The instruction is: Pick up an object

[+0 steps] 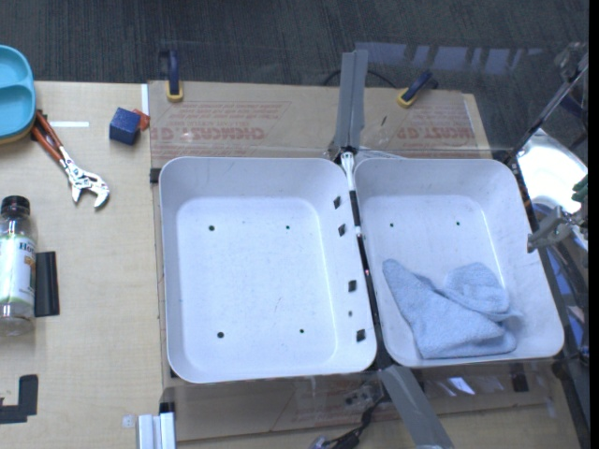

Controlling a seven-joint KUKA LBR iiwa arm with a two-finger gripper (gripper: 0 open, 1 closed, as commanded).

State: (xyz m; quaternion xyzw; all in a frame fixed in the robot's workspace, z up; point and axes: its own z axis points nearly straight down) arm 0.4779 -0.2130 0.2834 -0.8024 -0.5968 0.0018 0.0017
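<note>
On the wooden bench [84, 325] left of the bins, a wrench [75, 171] lies near ten o'clock — a blue block [124, 125] above it. A bottle [14, 265] stands at nine o'clock — a blue dish [14, 92] sits at the upper-left edge.

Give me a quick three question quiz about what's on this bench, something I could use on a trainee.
1. True or false: the grey cloth lies in the left bin.
2. What tool lies on the bench left of the bins?
3. The blue block sits: A) in a bin, B) on the bench, C) on the cloth.

Key:
1. False, it lies in the right bin.
2. A wrench.
3. B.
</note>
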